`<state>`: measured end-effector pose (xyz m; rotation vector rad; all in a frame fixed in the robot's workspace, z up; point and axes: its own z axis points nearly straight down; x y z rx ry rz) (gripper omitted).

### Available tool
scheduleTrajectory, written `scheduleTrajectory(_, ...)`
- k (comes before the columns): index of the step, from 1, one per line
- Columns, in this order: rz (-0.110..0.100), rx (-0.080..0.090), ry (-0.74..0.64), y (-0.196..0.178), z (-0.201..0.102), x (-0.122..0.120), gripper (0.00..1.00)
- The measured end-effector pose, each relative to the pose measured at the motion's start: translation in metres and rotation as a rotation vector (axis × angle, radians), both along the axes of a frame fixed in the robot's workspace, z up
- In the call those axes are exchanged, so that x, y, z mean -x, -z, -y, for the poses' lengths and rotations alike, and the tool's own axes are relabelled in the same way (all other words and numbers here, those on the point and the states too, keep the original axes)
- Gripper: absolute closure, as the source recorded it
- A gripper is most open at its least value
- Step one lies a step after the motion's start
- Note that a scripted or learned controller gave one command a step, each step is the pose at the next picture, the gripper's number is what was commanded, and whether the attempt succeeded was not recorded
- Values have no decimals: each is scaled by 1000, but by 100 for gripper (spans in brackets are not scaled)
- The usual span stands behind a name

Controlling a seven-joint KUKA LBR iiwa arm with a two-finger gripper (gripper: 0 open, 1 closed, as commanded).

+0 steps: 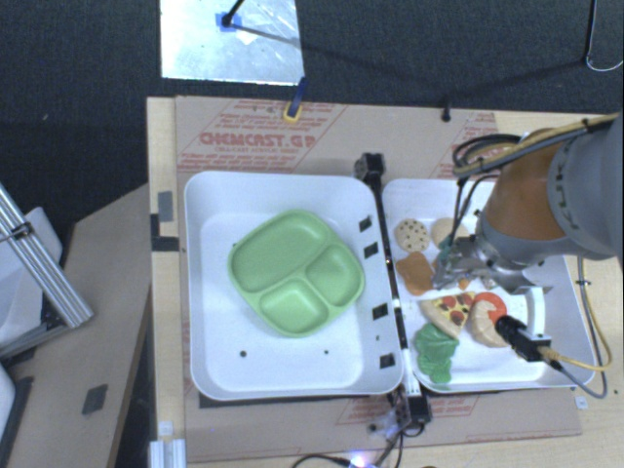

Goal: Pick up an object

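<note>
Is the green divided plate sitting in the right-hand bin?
No, the green divided plate lies in the left bin, while the right bin holds the food pieces.

Two white bins [210, 261], smooth plastic with a slight sheen; green divided plate [295, 271], matt plastic; toy foods, moulded plastic (pizza slice [447, 310] and cookie [412, 233] painted); bench board [258, 135], printed cardboard; floor, dark rough carpet; silvery sheet [229, 27], reflective
</note>
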<state>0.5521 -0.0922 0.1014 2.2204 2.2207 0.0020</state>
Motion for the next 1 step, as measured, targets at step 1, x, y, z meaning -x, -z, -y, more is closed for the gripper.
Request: scheduleTrajectory(1, 5, 1, -4, -64, -1, -2, 100)
